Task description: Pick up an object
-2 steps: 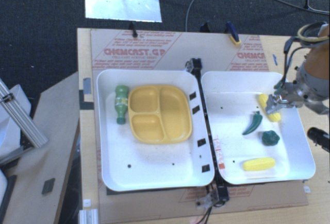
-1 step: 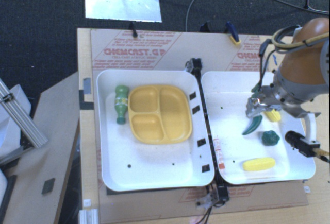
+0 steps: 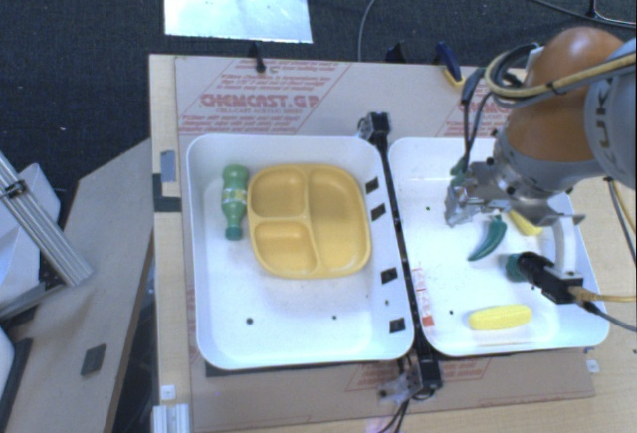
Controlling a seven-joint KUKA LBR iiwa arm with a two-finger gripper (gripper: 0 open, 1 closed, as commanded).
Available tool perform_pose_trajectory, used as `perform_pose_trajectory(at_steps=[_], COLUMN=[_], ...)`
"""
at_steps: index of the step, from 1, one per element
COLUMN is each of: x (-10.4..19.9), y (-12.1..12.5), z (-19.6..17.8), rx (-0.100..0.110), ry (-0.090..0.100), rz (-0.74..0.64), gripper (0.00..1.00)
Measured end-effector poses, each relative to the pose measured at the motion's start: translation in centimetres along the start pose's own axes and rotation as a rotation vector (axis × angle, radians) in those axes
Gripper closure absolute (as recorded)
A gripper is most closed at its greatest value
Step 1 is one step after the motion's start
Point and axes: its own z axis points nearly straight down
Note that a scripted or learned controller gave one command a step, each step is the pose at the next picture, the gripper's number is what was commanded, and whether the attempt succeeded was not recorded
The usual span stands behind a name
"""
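My gripper [image 3: 464, 206] hangs low over the middle of the right bin [image 3: 438, 322], close to its left half. A curved green pepper [image 3: 490, 240] lies just right of and below the gripper, apart from it. A small yellow piece [image 3: 525, 223] shows beside the pepper, partly hidden under the arm. A yellow oblong block [image 3: 500, 319] lies near the bin's front edge. A dark green lump [image 3: 515, 267] sits between the pepper and the block. Nothing is seen held by the gripper.
The left bin [image 3: 214, 322] holds a yellow divided plate [image 3: 307, 220] and a green bottle [image 3: 234, 201] lying along its left side. A black divider [image 3: 390, 232] runs between the bins. The grey and orange arm covers the right bin's far right part.
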Motion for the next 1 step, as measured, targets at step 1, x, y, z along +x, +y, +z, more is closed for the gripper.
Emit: perform_pose_trajectory(at_steps=[1], x=[5.2], y=[-1.53], z=[-0.18], rx=[0.003], ry=[0.0], rz=[0.0], gripper=[1.0])
